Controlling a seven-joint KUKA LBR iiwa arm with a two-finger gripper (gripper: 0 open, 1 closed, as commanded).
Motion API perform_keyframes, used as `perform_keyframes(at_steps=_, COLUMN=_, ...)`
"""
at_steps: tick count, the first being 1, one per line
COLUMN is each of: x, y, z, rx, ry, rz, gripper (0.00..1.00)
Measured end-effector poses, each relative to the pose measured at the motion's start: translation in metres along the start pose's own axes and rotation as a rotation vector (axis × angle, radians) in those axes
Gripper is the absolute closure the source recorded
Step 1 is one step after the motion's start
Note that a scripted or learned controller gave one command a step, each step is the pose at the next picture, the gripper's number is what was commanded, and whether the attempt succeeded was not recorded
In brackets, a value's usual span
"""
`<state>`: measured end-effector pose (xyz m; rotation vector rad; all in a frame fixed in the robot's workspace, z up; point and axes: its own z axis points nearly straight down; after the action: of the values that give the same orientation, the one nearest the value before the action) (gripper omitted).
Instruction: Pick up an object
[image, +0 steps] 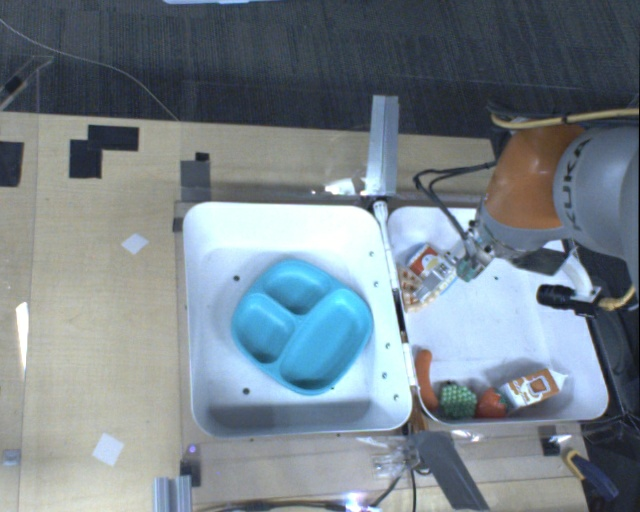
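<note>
**Gripper down over the packet in the right bin**

I see the arm (560, 190) reaching in from the right, its orange band above the far right corner of the right bin (510, 330). The gripper (466, 263) sits low in the far left part of that bin, right at the edge of a small orange-and-white packet (425, 275) that lies tilted near the wall between the bins. I cannot tell how the gripper stands on it — the end is too small and blurred at this angle, so I can't say the packet is held.

Along the near wall of the right bin lies a row of things: a red sausage-shaped piece (424, 372) at the left, then a green knobbly ball (458, 400), a small red piece (490, 404) touching it, and a little carton (530, 388) on its side (orange and white, like the packet).

The left bin (215, 300) holds a blue divided dish (302, 325) — three compartments, set near the middle.
</note>
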<state>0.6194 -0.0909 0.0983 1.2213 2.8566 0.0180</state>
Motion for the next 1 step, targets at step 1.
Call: perform_keyframes(at_steps=1, x=-0.0022, y=0.0023, z=-0.0114, rx=-0.003, ry=-0.003, rz=-0.002, gripper=1.00)
